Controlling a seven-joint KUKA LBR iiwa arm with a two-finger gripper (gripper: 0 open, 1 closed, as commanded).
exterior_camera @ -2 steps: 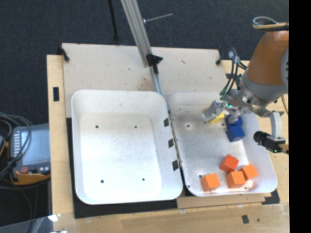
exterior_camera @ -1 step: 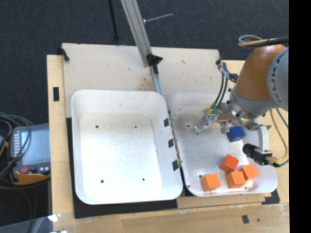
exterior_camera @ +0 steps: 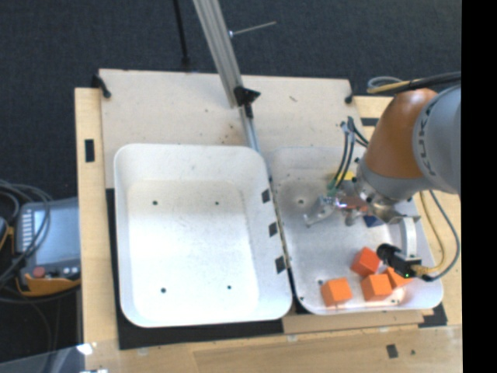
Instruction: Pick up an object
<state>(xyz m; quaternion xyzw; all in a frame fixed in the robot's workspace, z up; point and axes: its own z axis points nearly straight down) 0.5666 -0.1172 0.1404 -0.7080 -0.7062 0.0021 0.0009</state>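
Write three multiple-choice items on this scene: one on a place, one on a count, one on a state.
1. Where do the orange blocks lie?
A. left bin
B. right bin
C. on the bench outside both bins

2. How many orange blocks show?
A. one
B. three
C. six

3. What is the state of the blocks?
A. all lying in the bin, none lifted
B. one raised clear above the bin
C. stacked in a tower

Key: 1 B, they sit in the near corner of the right bin, under the arm. 2 B, three orange blocks can be counted there. 3 A, all three rest side by side on the bin floor, apart from the pincer.
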